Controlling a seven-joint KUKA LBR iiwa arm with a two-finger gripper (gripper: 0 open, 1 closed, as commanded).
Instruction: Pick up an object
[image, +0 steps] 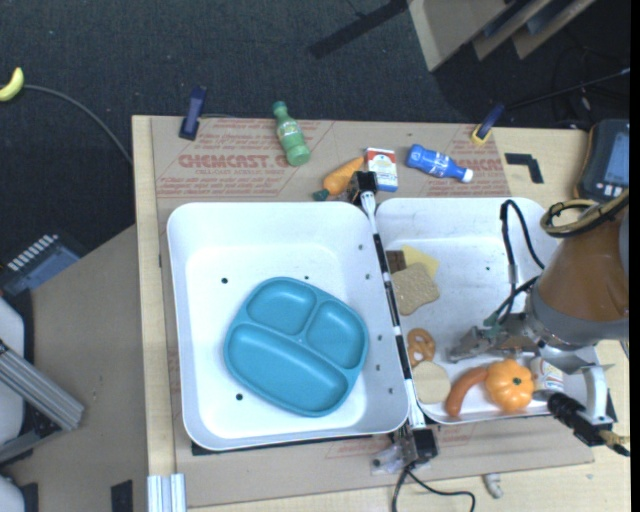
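- You see the claw low in the right bin, near the bin's front edge, with the arm reaching in from the right.
- You cannot tell from here how the claw is set, and nothing shows in it.
- The orange pumpkin sits just beside the claw, by the bin's front wall, touching an orange sausage.
- A pretzel and a toast slice lie near the wall between the bins.
- The blue plate rests in the left bin.
- It looks like the reaching step. Next, you need to line up over one toy and close on it.
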